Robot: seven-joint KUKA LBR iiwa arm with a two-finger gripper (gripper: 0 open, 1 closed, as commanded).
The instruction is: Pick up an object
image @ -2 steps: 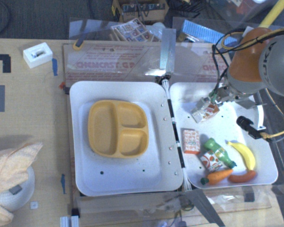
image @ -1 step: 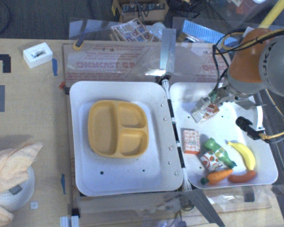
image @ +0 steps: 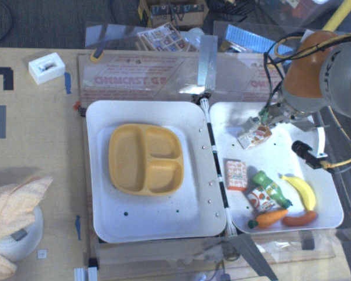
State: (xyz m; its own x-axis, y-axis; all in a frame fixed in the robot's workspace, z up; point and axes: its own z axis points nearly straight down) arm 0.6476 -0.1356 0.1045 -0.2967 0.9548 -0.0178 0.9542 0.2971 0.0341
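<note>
Because the right bin [image: 333,206] holds its load crowded at 6 o'clock, where a carrot [image: 268,218], sausage [image: 300,218], banana [image: 302,191] and green bottle [image: 270,189] lie touching or just beside one another, select the isolated target. A red card [image: 236,174] lies toward 9 o'clock. Farther back, at 12 o'clock, a crumpled packet [image: 254,136] lies directly at the gripper [image: 267,116]; whether the pincer is released or clenched cannot be told. Judged best: descend vertically, centred on the packet, then close fully before lifting.

Bright, even light; slight softness.
</note>
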